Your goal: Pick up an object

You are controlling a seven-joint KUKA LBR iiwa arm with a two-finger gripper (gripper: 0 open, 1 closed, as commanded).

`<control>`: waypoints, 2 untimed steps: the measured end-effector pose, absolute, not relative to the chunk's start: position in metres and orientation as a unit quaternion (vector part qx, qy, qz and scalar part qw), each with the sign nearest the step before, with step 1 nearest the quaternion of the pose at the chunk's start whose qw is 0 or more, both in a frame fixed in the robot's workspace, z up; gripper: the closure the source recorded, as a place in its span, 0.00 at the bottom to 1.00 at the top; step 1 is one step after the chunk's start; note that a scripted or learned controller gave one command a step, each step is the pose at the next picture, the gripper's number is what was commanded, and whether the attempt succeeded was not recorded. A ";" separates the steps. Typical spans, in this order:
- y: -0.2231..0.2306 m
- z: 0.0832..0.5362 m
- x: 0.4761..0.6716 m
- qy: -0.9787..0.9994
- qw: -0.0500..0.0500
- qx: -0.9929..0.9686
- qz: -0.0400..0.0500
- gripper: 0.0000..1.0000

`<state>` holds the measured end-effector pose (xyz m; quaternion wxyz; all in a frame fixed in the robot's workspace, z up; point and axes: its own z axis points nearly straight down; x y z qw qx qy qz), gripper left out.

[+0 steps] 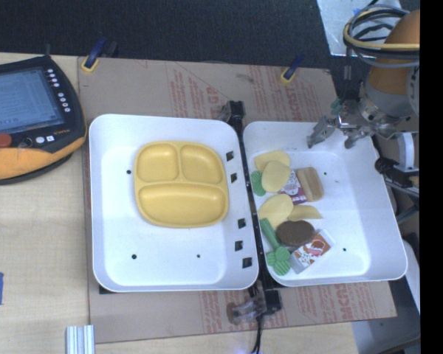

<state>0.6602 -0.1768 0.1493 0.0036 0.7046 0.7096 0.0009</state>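
Camera view: we see the jaws (334, 133) spread open, holding nothing, above the right bin's (362, 220) far edge, apart from the toy food (289, 209).

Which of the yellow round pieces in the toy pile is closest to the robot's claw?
The pale yellow round piece at the pile's top edge. The other yellow ones lie lower, farther from the gripper at the right white bin's upper rim.

left bin (111, 198): looking like smooth white plastic, showing a faint sheen
right bin (362, 220): same white plastic look
divided plate (181, 183): yellow, reading as smooth moulded plastic, softly glossy
bench sheet (170, 80): appearing as matt brown cardboard with red print
gripper (334, 134): grey, showing as dull metal
packet (311, 252): catching light, glossy printed wrapper
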 end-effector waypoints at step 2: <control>-0.164 0.104 0.618 0.709 -0.001 0.705 -0.002 1.00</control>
